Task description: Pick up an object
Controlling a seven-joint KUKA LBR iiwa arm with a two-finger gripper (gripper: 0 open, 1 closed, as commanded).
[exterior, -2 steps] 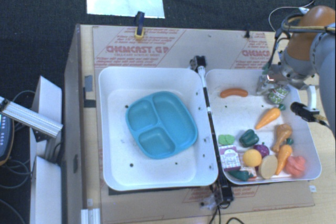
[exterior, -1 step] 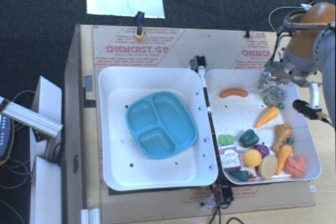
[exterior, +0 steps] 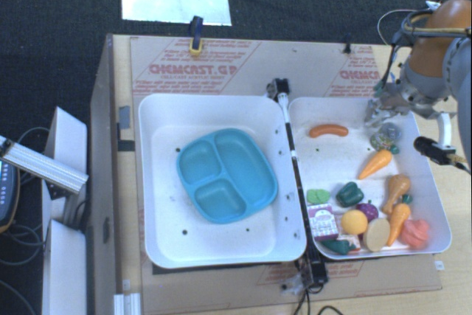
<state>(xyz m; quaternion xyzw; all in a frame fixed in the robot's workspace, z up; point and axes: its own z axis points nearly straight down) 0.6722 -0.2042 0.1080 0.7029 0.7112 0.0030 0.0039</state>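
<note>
Over by the right bin (exterior: pixel 441 212), the gripper (exterior: pixel 383 114) hangs low above the far corner, just beside a small crumpled, shiny object (exterior: pixel 384 135); whether its fingers are spread or pressed together I cannot tell. That shiny piece looks like the likely target, since it lies apart from the rest. The sausage (exterior: pixel 328 130) and carrot (exterior: pixel 376 162) sit nearby, while the other toy food crowds the near edge. The left bin (exterior: pixel 158 181) carries a blue divided tray (exterior: pixel 226 174), probably the drop-off spot.
</note>
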